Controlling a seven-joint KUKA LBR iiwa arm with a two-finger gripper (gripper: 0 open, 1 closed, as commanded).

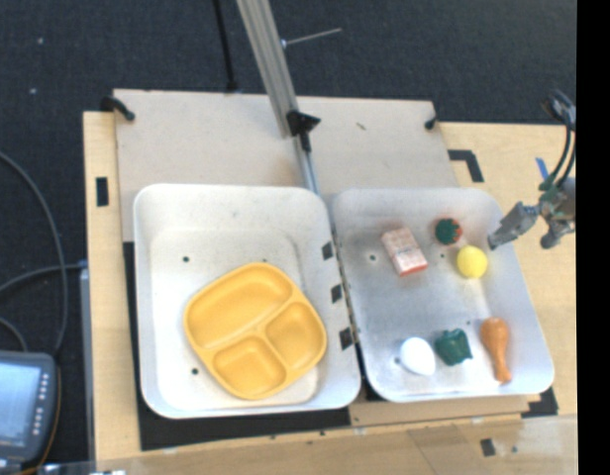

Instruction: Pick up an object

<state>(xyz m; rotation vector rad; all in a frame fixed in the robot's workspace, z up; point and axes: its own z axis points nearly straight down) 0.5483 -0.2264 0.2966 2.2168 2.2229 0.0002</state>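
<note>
While the gripper (pixel 531 224) hovers at the right bin's (pixel 374 265) rim, jaws seemingly open and empty, approach stage; next, descend onto the nearby yellow ball (pixel 470 262).

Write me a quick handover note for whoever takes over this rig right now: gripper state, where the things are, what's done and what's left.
Gripper: at the right bin's right edge, fingers spread, holding nothing.
Right bin: pink box, dark green ball, yellow ball, white egg-shaped piece, green piece, orange carrot-like piece.
Left bin: yellow divided tray.
Done: nothing picked yet.
Left: come down on one object, close, lift. The yellow ball lies nearest the gripper.
</note>
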